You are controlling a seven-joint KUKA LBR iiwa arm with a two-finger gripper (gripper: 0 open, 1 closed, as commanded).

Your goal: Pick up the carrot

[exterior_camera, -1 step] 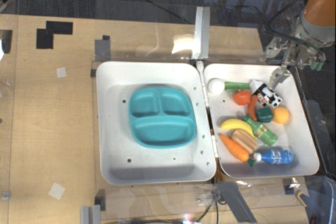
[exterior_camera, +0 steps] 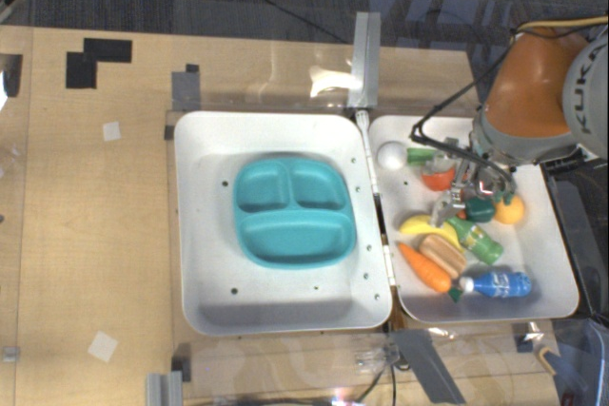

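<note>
The carrot (exterior_camera: 425, 268) is orange with a green tip and lies slanted near the front left of the right bin (exterior_camera: 561, 285). It rests against a hot dog bun (exterior_camera: 443, 252) and a yellow banana (exterior_camera: 425, 226). My gripper (exterior_camera: 463, 195) hangs over the middle of the right bin, above the pile of toys and up and to the right of the carrot. It is apart from the carrot. The arm's orange band (exterior_camera: 528, 90) sits behind it.
A teal divided plate (exterior_camera: 290, 209) lies in the left bin (exterior_camera: 205, 299). Around the carrot are a blue bottle (exterior_camera: 496, 283), a green bottle (exterior_camera: 479, 241), an orange fruit (exterior_camera: 510, 211), a red item (exterior_camera: 438, 178) and a white ball (exterior_camera: 390, 154).
</note>
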